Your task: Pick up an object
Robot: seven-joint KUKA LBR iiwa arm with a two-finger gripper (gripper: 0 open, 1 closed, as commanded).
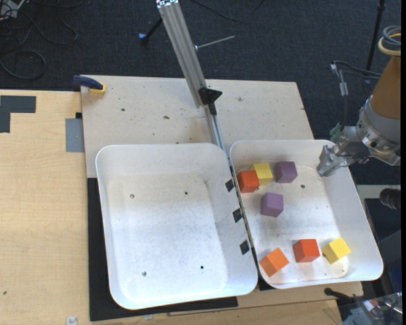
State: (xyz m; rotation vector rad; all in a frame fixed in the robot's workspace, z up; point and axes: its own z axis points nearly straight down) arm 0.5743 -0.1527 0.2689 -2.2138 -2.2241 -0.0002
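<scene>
Arm: the grey KUKA arm (386, 107) enters from the right, its orange band high at the right edge, the wrist bent down toward the upper right rim of the right bin.
Gripper: the gripper (327, 161) hangs at the upper right edge of the right bin, apart from every block; nothing sits between its fingers, and whether they are spread or pressed together cannot be told from this angle.
Right bin: the right bin (365, 249) is a shallow white tray holding seven blocks.
Upper group: a red cube (248, 180) lies against the left wall, touching a yellow cube (262, 173); a purple cube (285, 172) sits just beside the yellow one, closest to the gripper.
Middle: a second purple cube (272, 204) lies alone below that row.
Lower group: an orange cube (275, 261), a second red cube (306, 250) and a second yellow cube (336, 250) lie in a loose row near the front wall, near one another.
Left bin: the left bin (162, 222) is white and speckled with small dark marks.
Divider: three black clips (236, 214) sit along the seam where the two bins meet.
Bench: a pale board (142, 114) lies behind the bins, with a slanted aluminium rail (183, 46) rising from it.
</scene>
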